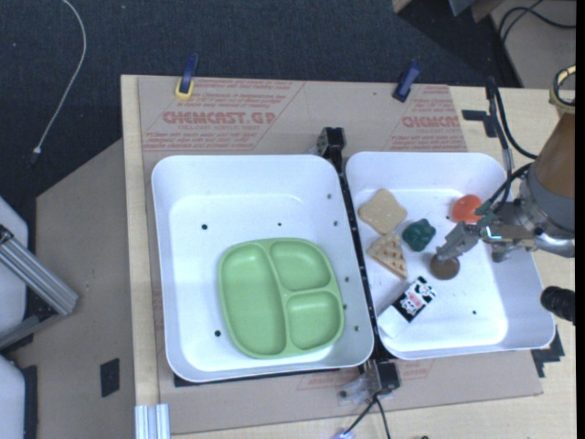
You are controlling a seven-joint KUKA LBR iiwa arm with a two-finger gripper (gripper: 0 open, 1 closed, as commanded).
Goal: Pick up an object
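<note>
Right bin (475, 327) is tight up top: toast slice (382, 210), wedge (388, 256), teal lump (419, 234), orange ball (464, 208), brown disc (444, 267), probably touching. Front right corner's open. Green divided plate (279, 295) hogs the left bin (183, 245).

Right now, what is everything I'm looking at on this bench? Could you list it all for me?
White bins: two, side by side, left bin, right bin.
Divided plate: one, green, in the left bin.
Bread slice: one, tan, upper left of the right bin.
Wedge piece: one, tan and speckled, below the bread slice.
Dark green object: one, right bin, beside the bread.
Orange object: one, upper right of the right bin.
Black-and-white item: one, low in the right bin.
Brown disc: one, under the hand.
Clamps: two, yellow-blue and blue, on the board's far edge.
Hand: one, grey, over the right bin.
</note>
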